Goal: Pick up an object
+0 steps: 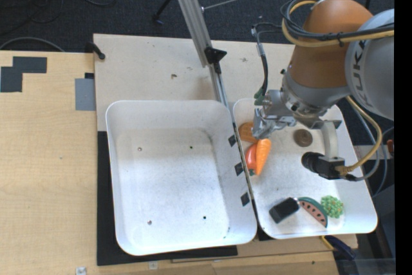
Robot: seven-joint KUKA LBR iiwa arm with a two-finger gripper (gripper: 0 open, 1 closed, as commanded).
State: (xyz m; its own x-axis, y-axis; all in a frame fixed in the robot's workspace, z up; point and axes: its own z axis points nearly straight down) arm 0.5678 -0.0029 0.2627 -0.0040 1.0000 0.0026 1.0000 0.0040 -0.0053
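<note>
Pincer (262, 132) sits w/ tips at top of orange plastic carrot (260, 156) in right shallow white bin (360, 219); finger state can't tell.

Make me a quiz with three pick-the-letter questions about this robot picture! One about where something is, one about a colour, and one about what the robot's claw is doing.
1. Where is the toy carrot?
A. In the left bin
B. In the right bin, near its left wall
C. On the wooden bench

2. What colour is the small block near the watermelon slice?
A. Black
B. Yellow
C. Pink

3. Where is the gripper?
A. Over the left bin
B. Right above the carrot's top end
C. Touching the broccoli

Answers:
1 B: the carrot lies in the right bin beside the wall shared with the left bin.
2 A: the block is dark black against the white floor.
3 B: the gripper hangs just over the carrot, far from the broccoli.
</note>
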